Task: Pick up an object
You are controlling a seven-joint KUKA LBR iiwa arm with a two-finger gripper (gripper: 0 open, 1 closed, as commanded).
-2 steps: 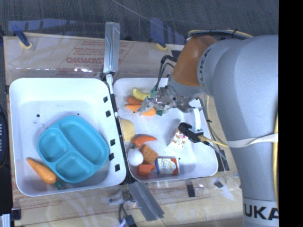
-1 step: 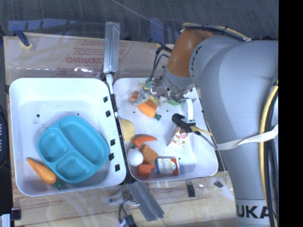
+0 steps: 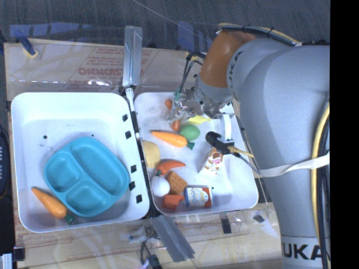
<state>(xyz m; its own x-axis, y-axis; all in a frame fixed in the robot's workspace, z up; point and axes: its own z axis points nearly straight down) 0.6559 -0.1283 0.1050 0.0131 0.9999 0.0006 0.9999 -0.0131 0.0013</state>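
Two white bins (image 3: 33,108) share the worktop; tool (image 3: 178,108), grip state unclear, hovers over right bin's far toys; carrot (image 3: 168,138) looks light, rigid—grasp mid-body.

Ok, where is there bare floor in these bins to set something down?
Left bin: bare floor across the back, behind the blue tray, and a strip along the left wall above the carrot. Right bin: a small patch at the front right, between the carton and the can. Its middle and front left are crowded, with the gripper over the back.
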